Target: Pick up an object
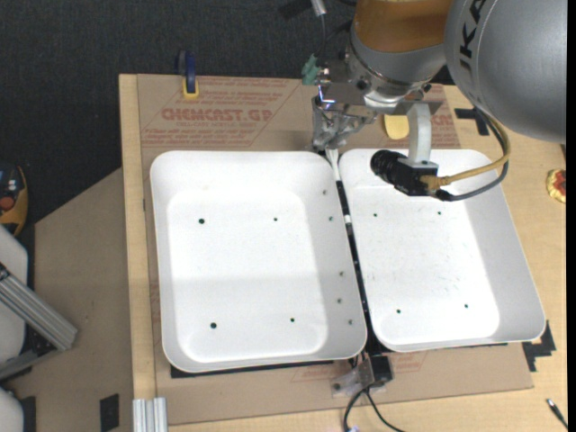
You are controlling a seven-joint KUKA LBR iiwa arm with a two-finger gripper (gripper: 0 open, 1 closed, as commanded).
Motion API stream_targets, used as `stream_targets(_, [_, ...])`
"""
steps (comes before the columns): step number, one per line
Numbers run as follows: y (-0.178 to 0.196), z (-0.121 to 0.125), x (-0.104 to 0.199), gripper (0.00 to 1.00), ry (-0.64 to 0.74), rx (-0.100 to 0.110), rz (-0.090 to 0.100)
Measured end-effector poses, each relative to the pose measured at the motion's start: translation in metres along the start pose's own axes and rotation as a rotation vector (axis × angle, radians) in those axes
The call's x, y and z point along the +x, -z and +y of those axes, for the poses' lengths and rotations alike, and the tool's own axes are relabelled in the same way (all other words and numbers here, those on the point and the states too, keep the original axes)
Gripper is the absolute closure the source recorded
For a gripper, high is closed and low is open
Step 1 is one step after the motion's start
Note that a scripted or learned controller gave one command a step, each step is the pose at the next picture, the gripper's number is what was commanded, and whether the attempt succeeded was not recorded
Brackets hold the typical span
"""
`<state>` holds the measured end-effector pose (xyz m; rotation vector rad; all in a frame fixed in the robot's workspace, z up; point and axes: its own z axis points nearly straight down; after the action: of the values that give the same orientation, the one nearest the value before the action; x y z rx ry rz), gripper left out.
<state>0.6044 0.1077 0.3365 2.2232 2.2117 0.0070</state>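
The two-finger metal gripper [331, 133] hangs at the far edge between the shallow white plastic bins [243, 268]; its fingers' state cannot be told.

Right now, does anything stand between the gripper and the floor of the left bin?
Nothing visible does. The gripper hangs at the left bin's back corner, next to the right bin; only that low rim lies between it and the floor.

The arm [468, 34] is cut off by the top and right edges. The gripper [333, 133] is seen small and cluttered at the bins' far edge, so its state cannot be told. The far rim of the right bin [450, 241] is partly hidden by a black part [396, 169]. A red-and-yellow object [558, 184] is cut off at the right edge.
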Motion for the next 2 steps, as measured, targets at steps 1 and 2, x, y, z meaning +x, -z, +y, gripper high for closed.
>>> stream_targets(1, [-0.100,-0.021,0.081,1.00,0.012,0.019,0.001])
stream_targets(2, [-0.015,-0.031,0.050,1.00,0.003,-0.001,0.003])
